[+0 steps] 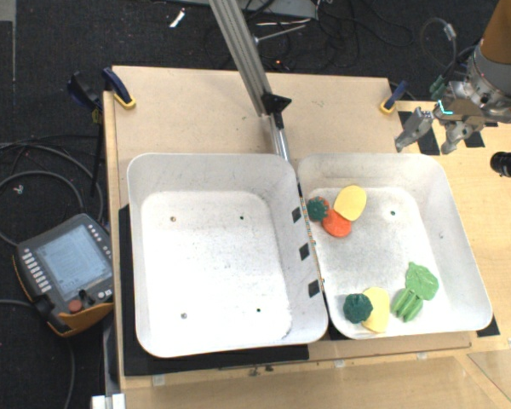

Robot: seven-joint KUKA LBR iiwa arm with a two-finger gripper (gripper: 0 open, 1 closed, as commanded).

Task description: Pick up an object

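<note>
Wooden bench (204, 109) carries two white bins; the left bin (145, 228) is bare. In the right bin (443, 220) we note two clusters: yellow piece (351, 201), orange piece (337, 226) and a dark green one (316, 209) by its left wall, and more green and yellow near its front edge, likely where they were dropped. The gripper (434, 133) hangs beyond the bin's back right corner, fingers apart, holding nothing.

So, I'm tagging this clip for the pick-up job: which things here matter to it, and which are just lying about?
Part of the job:
- gripper, open, above the far edge of the right bin
- yellow piece, orange piece, dark green piece
- dark green piece, yellow piece, light green piece

Lying about:
- left bin
- control pendant
- clamps
</note>
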